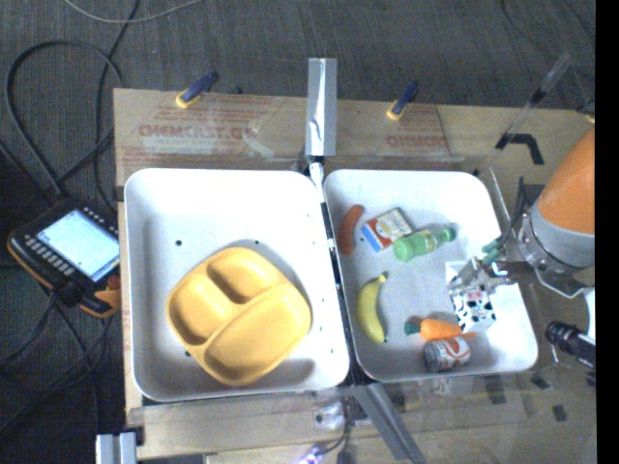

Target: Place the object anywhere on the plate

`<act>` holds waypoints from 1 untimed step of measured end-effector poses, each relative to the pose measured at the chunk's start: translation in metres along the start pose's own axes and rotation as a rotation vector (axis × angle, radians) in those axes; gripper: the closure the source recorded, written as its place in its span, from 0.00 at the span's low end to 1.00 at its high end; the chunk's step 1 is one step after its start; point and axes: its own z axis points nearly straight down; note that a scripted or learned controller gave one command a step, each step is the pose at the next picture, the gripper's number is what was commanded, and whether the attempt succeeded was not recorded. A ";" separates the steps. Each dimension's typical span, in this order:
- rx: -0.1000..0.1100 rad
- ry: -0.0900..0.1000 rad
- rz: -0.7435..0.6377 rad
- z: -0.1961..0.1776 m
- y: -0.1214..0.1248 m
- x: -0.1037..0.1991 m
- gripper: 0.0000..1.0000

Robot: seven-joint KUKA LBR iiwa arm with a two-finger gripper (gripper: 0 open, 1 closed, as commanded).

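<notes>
A yellow plate (pixel 240 313) with three compartments lies in the left bin (pixel 155 211). The right bin (pixel 484 196) holds a banana (pixel 371 308), a green bottle (pixel 422 243), a small red and white carton (pixel 388 228), a sausage (pixel 349 227), a carrot (pixel 440 329), a can (pixel 447 354) and a white box with black spots (pixel 475 305). My gripper (pixel 477 275) hangs at the right side of this bin, just above the spotted box and right of the green bottle. I see nothing clearly held in it.
The grey and orange arm (pixel 571 211) reaches in over the right bin's right wall. A metal divider post (pixel 320 114) stands behind the seam between the bins. A handheld pendant (pixel 68 249) lies left of the bench.
</notes>
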 end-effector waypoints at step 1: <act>0.002 -0.001 0.006 0.001 0.002 0.069 1.00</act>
